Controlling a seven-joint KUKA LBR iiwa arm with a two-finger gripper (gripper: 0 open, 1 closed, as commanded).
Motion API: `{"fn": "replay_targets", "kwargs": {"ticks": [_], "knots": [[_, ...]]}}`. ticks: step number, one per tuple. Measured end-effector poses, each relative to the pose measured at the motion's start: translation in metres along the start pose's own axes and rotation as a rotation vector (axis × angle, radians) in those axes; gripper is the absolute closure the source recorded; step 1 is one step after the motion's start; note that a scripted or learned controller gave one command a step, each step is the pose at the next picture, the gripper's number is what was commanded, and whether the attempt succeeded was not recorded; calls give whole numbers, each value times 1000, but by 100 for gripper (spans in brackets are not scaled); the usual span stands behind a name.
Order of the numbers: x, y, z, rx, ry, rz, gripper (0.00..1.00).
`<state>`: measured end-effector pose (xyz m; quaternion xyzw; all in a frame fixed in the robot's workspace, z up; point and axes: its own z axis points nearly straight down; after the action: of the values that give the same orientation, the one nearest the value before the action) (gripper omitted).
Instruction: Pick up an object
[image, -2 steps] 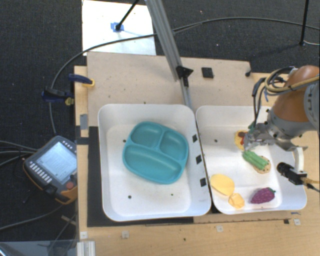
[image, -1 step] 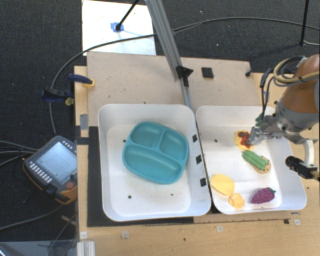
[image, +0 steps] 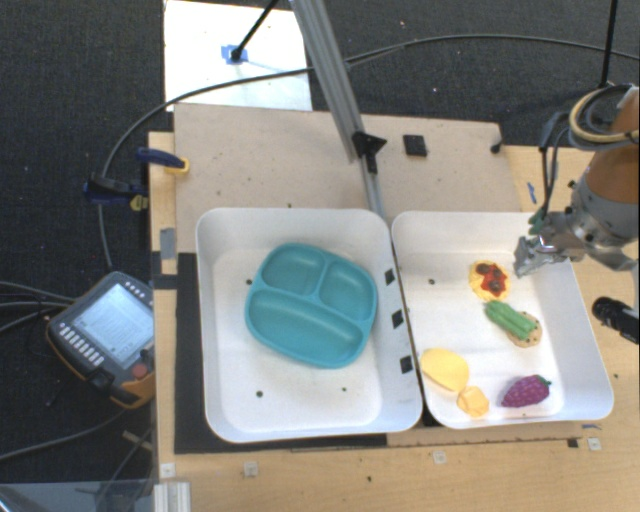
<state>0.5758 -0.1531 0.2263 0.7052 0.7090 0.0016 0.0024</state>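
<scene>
The right bin (image: 430, 240) holds several toy foods: a small round pizza piece with red topping (image: 489, 280), a green vegetable on a tan base (image: 514, 322), a yellow piece (image: 446, 369), a small orange-yellow piece (image: 472, 402) and a purple grape bunch (image: 525, 390). My gripper (image: 532, 254) hangs over the right bin's upper right part, just right of the pizza piece and above the green vegetable. Nothing shows between its fingertips.
The left bin (image: 225, 300) holds a teal divided plate (image: 312, 304). A metal pole (image: 340, 90) slants across the back of the bench. A teach pendant (image: 105, 335) lies off the bench at the left, with cables around it.
</scene>
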Motion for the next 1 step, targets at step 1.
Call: {"fn": "replay_targets", "kwargs": {"ticks": [1], "knots": [[0,1,-25,1,0,-1,100]]}}
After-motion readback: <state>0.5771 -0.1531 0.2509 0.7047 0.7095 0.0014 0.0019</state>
